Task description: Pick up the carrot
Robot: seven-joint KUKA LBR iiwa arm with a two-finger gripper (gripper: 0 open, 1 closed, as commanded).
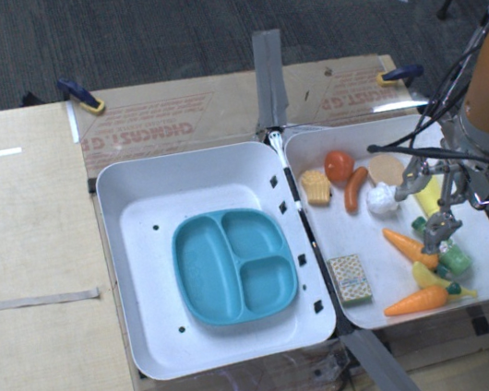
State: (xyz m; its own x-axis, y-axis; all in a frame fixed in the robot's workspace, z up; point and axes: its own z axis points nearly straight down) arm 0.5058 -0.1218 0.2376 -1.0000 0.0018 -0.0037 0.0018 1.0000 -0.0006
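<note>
the carrot (410, 244) nearest the jaws lies in the right bin (349, 148), toward its right side, with its long axis running diagonally from upper left down to lower right. its lower right end meets the jaws (439, 235), which sit right at that end and partly cover it, so it looks as if they are on or just above the thick end and not the middle. whether anything is actually pinched between them cannot be told; the metal parts overlap the carrot, a yellow piece (430, 276) and a green piece (456, 260), and the gap is not readable.

a second carrot (417, 302) lies near the bin's front edge, almost level from left to right, tip pointing left, just beside the yellow piece and well clear of the jaws.

for the coming move, the diagonal carrot is the closer one, and a grip across its short axis would want the jaws turned square to that diagonal and shifted up-left toward its middle.

further out in the same bin are a sausage (355, 189), a tomato (339, 165), a corn piece (317, 187) and a small box (350, 278). the left bin (131, 186) carries a teal divided plate (235, 264).
</note>
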